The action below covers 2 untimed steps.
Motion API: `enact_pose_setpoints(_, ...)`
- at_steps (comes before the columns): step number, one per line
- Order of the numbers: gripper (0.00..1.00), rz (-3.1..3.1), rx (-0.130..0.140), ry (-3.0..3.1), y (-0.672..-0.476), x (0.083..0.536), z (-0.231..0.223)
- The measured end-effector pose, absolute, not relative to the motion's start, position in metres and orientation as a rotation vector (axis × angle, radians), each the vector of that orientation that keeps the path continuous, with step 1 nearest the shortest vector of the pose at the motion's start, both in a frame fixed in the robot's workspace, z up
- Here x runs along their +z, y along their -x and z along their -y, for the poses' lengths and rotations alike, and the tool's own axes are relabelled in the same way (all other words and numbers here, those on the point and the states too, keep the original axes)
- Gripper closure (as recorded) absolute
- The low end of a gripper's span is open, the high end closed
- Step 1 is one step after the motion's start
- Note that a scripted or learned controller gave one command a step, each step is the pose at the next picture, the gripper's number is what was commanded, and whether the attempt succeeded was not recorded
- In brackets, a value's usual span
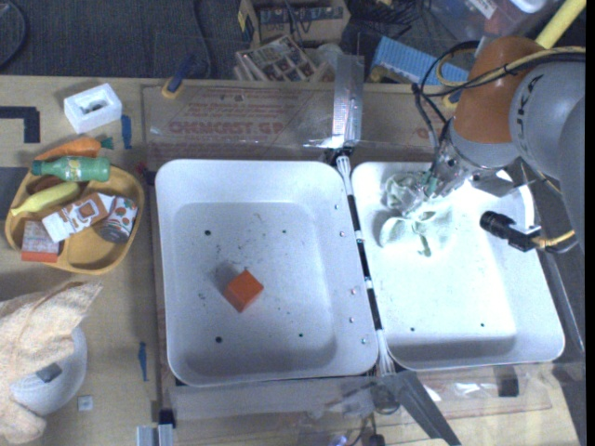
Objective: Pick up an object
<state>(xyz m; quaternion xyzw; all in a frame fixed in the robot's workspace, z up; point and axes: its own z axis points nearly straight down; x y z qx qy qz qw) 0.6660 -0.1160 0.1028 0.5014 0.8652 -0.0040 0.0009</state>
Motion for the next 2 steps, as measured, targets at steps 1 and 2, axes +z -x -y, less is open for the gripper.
enact_pose_setpoints(1,1.00,-2.528,0.002,-1.857,-0.6676,0.1853,0.0645)
enact_pose_setpoints(2,0.00,-2.527,0.003,-1.857,-0.6678,0.1860,0.0644)
